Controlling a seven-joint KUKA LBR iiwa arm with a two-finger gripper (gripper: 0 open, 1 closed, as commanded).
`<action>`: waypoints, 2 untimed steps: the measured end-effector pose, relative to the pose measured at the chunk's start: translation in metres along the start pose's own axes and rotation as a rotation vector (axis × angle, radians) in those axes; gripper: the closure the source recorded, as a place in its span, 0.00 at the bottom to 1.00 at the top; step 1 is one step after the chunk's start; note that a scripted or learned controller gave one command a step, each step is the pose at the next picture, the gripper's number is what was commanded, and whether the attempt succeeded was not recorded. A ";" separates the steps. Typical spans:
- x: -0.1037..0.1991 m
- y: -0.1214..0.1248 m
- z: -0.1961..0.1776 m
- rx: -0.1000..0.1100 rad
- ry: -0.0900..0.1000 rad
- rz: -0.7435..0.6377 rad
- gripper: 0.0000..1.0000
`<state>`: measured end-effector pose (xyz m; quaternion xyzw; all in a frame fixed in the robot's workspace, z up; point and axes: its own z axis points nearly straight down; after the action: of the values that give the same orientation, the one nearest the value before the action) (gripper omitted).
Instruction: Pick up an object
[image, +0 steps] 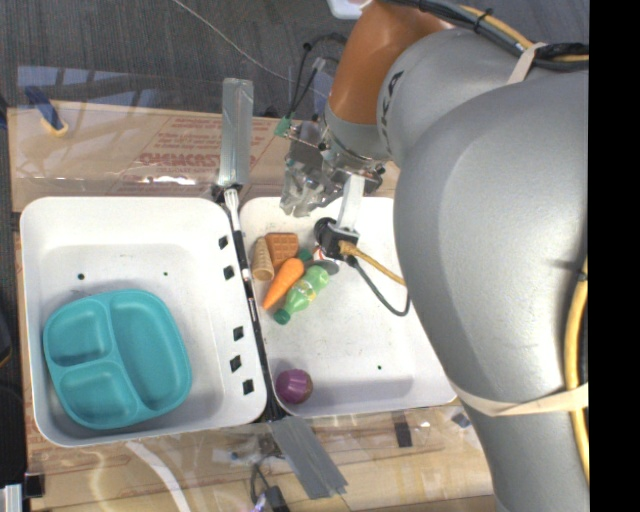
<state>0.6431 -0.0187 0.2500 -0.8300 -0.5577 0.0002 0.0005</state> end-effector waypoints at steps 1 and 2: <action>-0.003 -0.055 0.061 0.009 -0.004 0.490 1.00; 0.056 -0.070 0.054 0.002 -0.001 0.887 1.00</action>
<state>0.5992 0.0593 0.1960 -0.9890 -0.1477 0.0013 0.0008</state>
